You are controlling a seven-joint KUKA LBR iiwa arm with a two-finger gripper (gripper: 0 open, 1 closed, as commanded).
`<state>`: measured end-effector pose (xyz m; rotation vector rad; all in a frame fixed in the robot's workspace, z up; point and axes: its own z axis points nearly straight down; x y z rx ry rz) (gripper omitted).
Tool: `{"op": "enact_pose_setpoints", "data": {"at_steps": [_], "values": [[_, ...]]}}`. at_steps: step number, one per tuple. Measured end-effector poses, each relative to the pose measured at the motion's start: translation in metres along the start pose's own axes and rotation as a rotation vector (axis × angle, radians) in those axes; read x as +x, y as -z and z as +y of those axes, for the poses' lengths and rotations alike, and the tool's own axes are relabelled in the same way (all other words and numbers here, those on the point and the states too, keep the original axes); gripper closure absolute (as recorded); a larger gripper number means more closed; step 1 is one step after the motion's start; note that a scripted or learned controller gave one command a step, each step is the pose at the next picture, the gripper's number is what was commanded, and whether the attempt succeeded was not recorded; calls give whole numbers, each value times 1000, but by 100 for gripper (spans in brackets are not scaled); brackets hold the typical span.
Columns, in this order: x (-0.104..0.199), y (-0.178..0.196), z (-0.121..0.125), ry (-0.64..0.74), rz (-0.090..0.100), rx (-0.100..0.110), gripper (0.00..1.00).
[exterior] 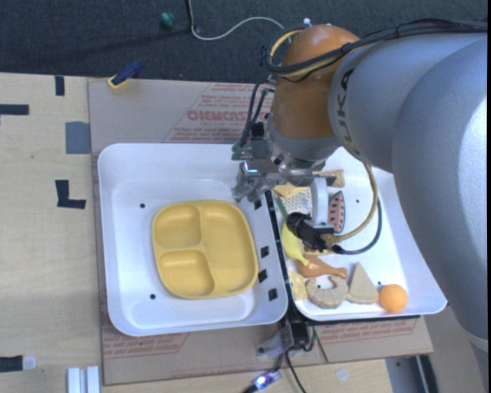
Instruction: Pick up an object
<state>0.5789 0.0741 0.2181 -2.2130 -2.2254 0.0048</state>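
In the right-hand white bin point(417, 289) we find a small heap of toy food: an orange ball point(393, 297) sits near the bin's front right corner, just beside a tan wedge point(362, 285), and next to that lies a pale ring-shaped piece like a bagel or pretzel point(325, 293). Above these we see an orange strip point(321, 264), a yellow banana-like shape point(292, 244) against the bin's left wall, and a slice with a red face and dark seeds point(336, 210) — it looks like watermelon. The gripper point(299, 199) hangs over the upper left part of this bin, near the divide between the two bins; whether its jaws are apart or together we cannot tell, as the wrist hides them. The grey arm with its orange band point(307, 80) comes in from the right and covers much of that side. The left white bin point(119, 244) holds a yellow divided plate point(203, 248) with three compartments. Both bins rest on a sheet of cardboard point(172, 113) on the wooden worktop point(33, 244).
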Motion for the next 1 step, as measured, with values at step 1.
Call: {"op": "enact_pose_setpoints", "data": {"at_steps": [1], "values": [[-1, 1, 3, -3, 0, -2, 100]]}}
